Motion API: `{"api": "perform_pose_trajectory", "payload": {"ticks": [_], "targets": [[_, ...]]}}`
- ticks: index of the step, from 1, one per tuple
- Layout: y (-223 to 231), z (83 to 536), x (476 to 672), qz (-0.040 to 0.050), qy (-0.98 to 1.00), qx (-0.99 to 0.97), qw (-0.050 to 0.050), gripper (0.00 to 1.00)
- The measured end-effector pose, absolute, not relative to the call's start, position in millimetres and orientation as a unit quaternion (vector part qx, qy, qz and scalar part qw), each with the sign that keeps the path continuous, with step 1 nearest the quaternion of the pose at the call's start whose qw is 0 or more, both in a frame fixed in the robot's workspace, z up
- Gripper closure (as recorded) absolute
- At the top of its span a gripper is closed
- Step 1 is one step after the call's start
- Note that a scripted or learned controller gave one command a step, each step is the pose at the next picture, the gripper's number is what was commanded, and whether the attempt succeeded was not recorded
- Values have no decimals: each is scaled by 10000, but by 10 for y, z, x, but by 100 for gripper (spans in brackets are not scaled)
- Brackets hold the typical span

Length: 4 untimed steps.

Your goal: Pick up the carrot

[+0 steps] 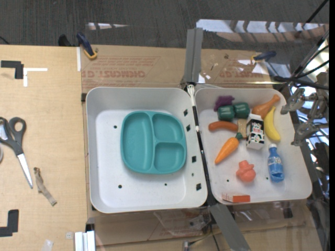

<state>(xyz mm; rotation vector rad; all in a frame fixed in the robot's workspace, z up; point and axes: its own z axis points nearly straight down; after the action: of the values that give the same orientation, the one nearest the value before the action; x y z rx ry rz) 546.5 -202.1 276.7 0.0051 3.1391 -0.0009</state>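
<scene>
Orange and tapered, the carrot point(226, 149) lies in the right-hand white bin point(293, 192), its green stub pointing up towards the cow-print milk carton point(255, 132). The gripper point(301, 119) hangs at that bin's right rim, and I cannot tell whether it is spread or closed. From it, the carrot sits well off to the left and slightly nearer the camera, beyond the banana point(271, 124) and carton. A blue bottle point(276, 163) lies nearer the gripper, and a teal divided plate point(154, 141) rests in the far left bin point(104, 192).
</scene>
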Motion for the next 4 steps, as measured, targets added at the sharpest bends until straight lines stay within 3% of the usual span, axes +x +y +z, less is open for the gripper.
{"api": "perform_pose_trajectory", "payload": {"ticks": [1,2,3,4], "targets": [[-1865,1270,5700,-57,9990,-412,173,0],[-999,925,5714,4,10000,35,12,0],[-943,915,5620,3,9995,308,2,0],[-959,921,5318,-1,9997,-259,5,0]]}}
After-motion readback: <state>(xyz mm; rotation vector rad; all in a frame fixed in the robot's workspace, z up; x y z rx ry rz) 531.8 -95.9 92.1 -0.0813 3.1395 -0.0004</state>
